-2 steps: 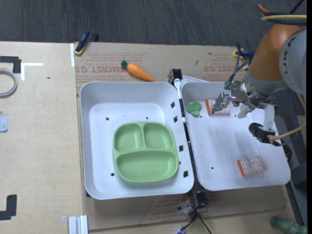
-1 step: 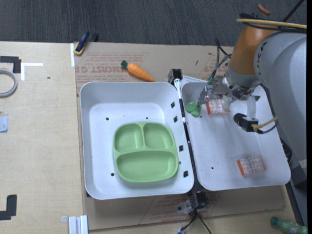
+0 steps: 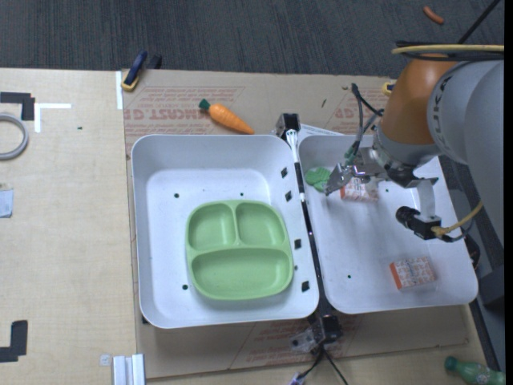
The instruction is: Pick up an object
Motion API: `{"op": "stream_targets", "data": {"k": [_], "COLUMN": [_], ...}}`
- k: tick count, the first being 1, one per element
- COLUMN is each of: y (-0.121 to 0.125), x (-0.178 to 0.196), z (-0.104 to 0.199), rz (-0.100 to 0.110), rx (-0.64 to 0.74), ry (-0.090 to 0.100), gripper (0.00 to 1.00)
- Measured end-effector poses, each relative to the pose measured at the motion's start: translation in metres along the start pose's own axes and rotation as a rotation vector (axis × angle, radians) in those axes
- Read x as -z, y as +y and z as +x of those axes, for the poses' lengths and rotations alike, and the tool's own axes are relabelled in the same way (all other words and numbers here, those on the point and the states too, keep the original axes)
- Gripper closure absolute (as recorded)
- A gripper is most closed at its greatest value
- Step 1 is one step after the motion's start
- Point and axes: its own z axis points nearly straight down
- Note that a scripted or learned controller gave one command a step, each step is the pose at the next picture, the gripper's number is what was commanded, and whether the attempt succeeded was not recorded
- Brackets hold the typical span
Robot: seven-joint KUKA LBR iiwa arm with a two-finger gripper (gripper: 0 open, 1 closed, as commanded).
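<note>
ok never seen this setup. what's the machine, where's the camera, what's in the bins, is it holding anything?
That is one robot arm, grey with an orange band above its wrist, reaching in from the right. The single camera is fixed above the bench and looks down at a slant.

Two shallow white bins sit side by side. The left bin holds a green divided plate. The right bin holds a small packet with red print, a green item near its top left corner, and a small clear packet just under the arm's tip.

The gripper is down in the right bin by those last two items. Whether it holds anything is too cluttered to tell.

A toy carrot lies on the cardboard behind the bins.
</note>
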Motion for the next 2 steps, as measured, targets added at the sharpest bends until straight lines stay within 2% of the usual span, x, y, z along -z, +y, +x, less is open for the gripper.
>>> {"op": "stream_targets", "data": {"k": [1, 2], "y": [0.0003, 0.0003], "x": [0.0102, 0.0102], "z": [-0.0008, -0.0008], "rz": [0.001, 0.001], "rx": [-0.003, -0.003], "ry": [0.0, 0.0], "gripper": [1.0, 0.0]}}
